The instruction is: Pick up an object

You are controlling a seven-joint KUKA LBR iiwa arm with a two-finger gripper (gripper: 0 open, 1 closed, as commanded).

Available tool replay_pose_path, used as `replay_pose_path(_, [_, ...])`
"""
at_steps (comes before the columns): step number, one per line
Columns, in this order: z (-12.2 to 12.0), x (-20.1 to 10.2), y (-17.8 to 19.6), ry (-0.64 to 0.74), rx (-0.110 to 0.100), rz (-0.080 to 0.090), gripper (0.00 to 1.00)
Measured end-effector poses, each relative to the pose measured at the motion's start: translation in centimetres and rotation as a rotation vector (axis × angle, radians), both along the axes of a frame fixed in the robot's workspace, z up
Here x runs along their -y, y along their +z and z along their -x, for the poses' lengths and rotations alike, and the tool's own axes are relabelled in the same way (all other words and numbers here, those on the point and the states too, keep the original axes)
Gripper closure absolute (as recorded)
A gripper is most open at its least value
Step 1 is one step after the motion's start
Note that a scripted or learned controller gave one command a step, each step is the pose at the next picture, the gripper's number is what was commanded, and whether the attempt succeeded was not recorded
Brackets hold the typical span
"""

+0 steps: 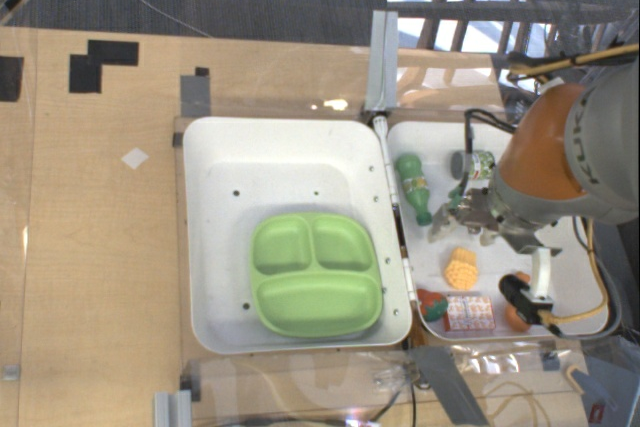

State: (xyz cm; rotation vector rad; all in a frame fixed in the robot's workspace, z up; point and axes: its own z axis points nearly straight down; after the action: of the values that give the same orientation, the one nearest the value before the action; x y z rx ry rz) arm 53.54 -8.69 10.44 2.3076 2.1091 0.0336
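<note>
White bins sit side by side on the desk (90,215); left bin (215,155) carries a green divided plate (315,273) toward its near edge, open floor behind it; right bin (590,320) is crowded: green bottle (412,185) along the shared wall, yellow corn-like piece (461,268) mid-floor, a patterned box (469,312) and red piece (431,299) against the near rim; hand (468,211) hovers just above the corn, beside the bottle; open or closed, cannot tell.
</note>
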Motion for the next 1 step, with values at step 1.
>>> replay_pose_path(1, [4.01, 2.68, -1.12, 0.144, 0.000, 0.008, 0.00])
